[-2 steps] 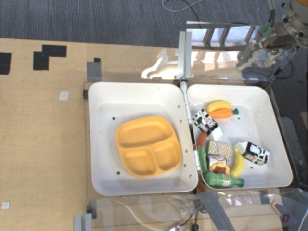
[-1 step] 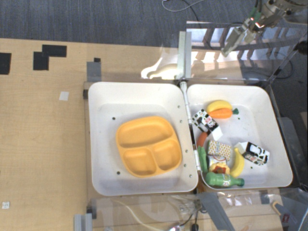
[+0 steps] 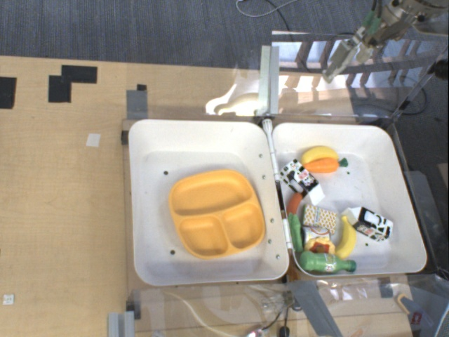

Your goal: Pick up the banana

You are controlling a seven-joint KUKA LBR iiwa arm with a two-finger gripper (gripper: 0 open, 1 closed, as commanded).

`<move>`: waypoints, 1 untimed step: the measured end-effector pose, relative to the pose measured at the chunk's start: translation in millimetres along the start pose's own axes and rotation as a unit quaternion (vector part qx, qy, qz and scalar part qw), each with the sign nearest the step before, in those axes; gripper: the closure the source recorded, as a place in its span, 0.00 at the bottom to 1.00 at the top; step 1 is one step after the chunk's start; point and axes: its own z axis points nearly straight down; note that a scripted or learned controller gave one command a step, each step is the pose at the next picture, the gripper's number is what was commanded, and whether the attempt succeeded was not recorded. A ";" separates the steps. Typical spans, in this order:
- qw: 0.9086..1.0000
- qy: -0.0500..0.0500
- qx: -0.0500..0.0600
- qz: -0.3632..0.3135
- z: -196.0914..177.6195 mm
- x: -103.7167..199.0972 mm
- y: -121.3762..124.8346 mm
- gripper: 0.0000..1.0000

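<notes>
Banana point(image 3: 346, 236) lies in the right bin point(image 3: 393, 149), low in its near half, its long axis running roughly up and down in the camera view with a slight lean; the lower tip points toward the bin's near wall, the upper tip toward the far side, and the curve bows to the right; just right of its upper end sits a small black-and-white carton point(image 3: 372, 224), touching or nearly so; on its left a patterned box point(image 3: 320, 220) and a red-and-yellow packet point(image 3: 320, 244) crowd close; a green bottle point(image 3: 328, 262) lies across below its lower tip, and a green vegetable point(image 3: 295, 232) hugs the divider; further back in the same bin rest a second black-and-white carton point(image 3: 299, 177), a lemon point(image 3: 318, 154) and a carrot point(image 3: 325, 165) pressed together; the left bin point(image 3: 151, 188) holds an orange divided plate point(image 3: 217, 213); the gripper point(image 3: 337, 60) hangs well beyond the bins' far edge, over a metal frame at the upper right, far from the banana; whether the jaws are released or clenched I cannot tell from this angle; the wooden tabletop point(image 3: 63, 209) spreads to the left.
</notes>
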 end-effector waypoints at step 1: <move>1.000 0.000 0.000 0.000 -0.1 0.0 0.0 0.00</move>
